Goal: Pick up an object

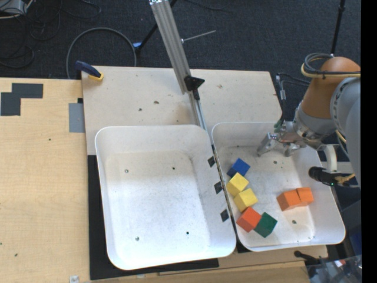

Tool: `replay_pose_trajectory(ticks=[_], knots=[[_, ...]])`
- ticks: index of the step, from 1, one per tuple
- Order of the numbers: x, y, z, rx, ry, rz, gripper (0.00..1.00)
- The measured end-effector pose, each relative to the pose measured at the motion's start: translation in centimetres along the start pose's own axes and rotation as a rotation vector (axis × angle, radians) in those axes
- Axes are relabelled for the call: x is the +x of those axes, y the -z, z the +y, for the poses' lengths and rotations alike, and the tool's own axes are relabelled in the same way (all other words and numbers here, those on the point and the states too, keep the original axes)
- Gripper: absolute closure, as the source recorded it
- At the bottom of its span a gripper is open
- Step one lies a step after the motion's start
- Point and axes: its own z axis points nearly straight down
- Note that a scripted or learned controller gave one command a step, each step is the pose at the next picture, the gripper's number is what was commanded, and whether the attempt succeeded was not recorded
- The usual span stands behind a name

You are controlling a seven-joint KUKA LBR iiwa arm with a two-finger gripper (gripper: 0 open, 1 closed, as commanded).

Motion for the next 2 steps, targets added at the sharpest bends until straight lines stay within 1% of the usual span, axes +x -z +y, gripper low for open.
replay_pose_trajectory(ticks=[1, 2], knots=[[9.4, 12.5, -3.4, -0.003, 0.002, 0.002, 0.00], [9.8, 8.7, -5.4, 0.010, -0.004, 0.002, 0.00]])
